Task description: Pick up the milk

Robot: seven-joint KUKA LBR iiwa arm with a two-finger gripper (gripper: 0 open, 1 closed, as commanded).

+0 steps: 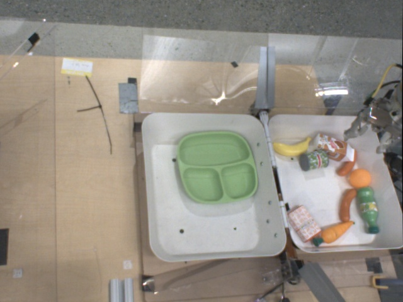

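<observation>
My pincer [378,131] sits at the far right edge of the right bin [327,197], up by its far corner; can't tell how it's set, too small and cluttered there.

The milk [303,223], a small pink carton as I read it, lies flat at the bin's near left corner, close to the left wall, well apart from my pincer. A carrot [334,232] lies just beside it, maybe touching.

Risks, as I judge them:
- Wall is close, so a finger could hit the rim coming down.
- Carrot next to it could get nudged or pinched along with the carton.
- Carton is flat and low, so a closing grip may slide over it.
- The can [314,161], banana [293,147] and sausage [346,204] lie between us, so a low pass may clip them.
</observation>
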